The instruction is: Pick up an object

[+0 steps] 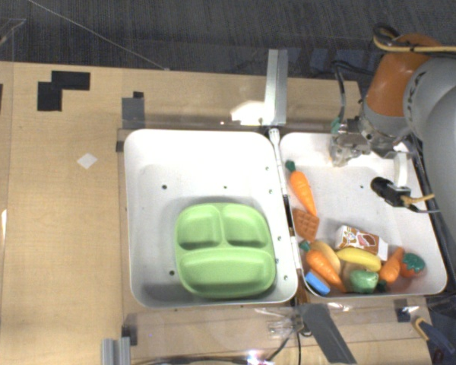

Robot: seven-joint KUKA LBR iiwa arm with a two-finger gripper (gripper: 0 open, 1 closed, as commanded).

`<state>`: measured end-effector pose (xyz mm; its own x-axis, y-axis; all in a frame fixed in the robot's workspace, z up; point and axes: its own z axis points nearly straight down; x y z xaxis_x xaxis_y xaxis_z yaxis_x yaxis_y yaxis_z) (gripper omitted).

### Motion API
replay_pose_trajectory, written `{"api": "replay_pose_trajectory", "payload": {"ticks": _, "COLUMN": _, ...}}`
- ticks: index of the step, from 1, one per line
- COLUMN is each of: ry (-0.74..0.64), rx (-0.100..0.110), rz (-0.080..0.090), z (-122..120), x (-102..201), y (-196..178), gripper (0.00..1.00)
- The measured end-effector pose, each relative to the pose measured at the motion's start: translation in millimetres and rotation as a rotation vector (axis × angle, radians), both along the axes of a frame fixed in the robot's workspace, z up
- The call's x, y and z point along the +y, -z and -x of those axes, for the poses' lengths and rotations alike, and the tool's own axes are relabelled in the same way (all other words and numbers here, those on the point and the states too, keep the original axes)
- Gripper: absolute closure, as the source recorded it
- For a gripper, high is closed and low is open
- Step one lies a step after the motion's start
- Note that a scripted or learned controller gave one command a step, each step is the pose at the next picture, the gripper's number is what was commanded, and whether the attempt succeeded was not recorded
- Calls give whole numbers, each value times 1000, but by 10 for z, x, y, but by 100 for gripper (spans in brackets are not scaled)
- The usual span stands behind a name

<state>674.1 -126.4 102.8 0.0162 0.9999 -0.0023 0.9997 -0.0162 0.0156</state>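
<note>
A green divided plate (225,248) lies in the left white bin (148,204) on the wooden bench (53,226).

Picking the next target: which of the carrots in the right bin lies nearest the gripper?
The lone carrot along the right bin's left wall, just below the gripper; the other carrots sit in the pile at the bin's bottom.

Green, orange and white over pale wood.
A light-green tray (224,249) sits in a white bin (148,204); an orange carrot (302,191) with green top, a yellow banana (359,258), a blue piece (317,282); tan bench (53,226) marked with black squares (63,88).
</note>
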Motion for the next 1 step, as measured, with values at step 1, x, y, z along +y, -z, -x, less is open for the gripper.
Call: {"api": "replay_pose_trajectory", "payload": {"ticks": 1, "ry": 100, "rx": 11, "rz": -4, "z": 1000, "x": 295, "y": -112, "gripper": 100}}
